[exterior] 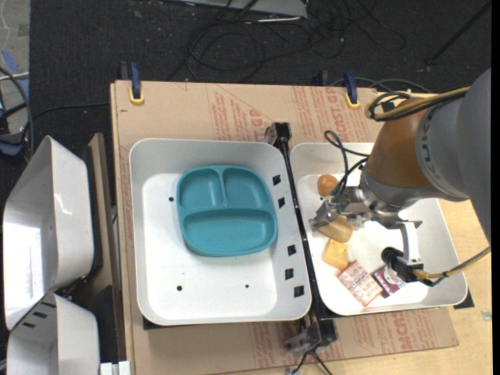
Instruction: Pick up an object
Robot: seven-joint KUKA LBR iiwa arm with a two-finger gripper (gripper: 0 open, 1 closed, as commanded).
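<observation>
Reaching end effector (332, 213) seemingly over block (337, 230).

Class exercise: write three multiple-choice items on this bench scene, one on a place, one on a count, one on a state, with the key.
1. Where does the teal plastic divided plate lie?
A. left white bin
B. right white bin
C. cardboard

2. How many compartments has it?
A. two
B. three
C. five

3. How does it sit?
A. flat, open side up
B. on edge
C. upside down

Key: 1 A, it rests in the left white bin, away from the grey arm's gripper over the right white bin; 2 B, two small, one large; 3 A, its hollows face up.
</observation>
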